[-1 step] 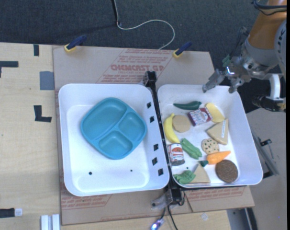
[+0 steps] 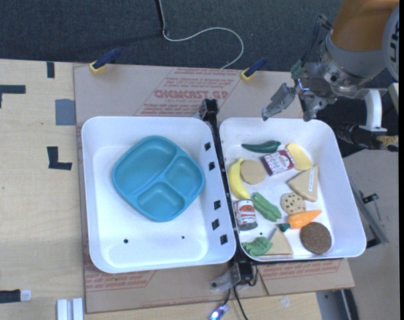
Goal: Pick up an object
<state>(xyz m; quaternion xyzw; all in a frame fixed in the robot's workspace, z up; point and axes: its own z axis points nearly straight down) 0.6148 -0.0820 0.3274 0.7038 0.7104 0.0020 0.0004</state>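
Claw hangs spread wide and empty at the upper right of the frame, above the far rim of the right bin. Below it I see toy food crowded together; the yellow piece by the green pepper looks light, stiff and smooth, so I'd pinch across its middle.

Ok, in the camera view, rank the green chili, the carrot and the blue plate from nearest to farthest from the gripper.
From the gripper, above the right bin's far edge:
1. Green chili, far end of the right bin, just below the gripper.
2. Carrot, lower in the right bin.
3. Blue plate, in the left bin, farthest.
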